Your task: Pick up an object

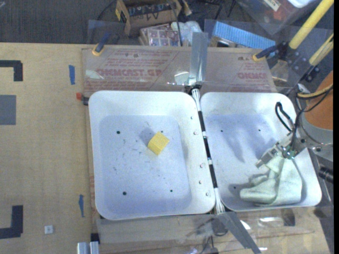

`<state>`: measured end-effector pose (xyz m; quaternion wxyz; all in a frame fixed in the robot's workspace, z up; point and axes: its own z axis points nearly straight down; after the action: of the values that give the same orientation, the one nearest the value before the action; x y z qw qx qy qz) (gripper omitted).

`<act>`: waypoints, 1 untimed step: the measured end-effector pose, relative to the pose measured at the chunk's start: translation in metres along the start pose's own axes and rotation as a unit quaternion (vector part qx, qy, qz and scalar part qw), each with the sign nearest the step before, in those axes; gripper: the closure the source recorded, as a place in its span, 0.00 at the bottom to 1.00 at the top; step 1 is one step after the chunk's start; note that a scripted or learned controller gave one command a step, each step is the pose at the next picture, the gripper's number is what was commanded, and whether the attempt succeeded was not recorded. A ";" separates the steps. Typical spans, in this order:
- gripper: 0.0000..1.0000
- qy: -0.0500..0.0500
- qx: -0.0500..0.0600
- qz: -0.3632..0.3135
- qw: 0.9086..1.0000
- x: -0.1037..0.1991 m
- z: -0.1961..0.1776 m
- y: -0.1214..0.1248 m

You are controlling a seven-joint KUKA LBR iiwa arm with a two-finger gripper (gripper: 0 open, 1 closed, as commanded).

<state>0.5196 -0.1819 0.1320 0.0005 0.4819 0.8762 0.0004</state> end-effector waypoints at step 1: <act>0.00 -0.003 -0.002 -0.198 0.980 0.040 -0.068 0.045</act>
<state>0.5363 -0.1235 0.1995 0.0040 0.2985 0.9544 0.0006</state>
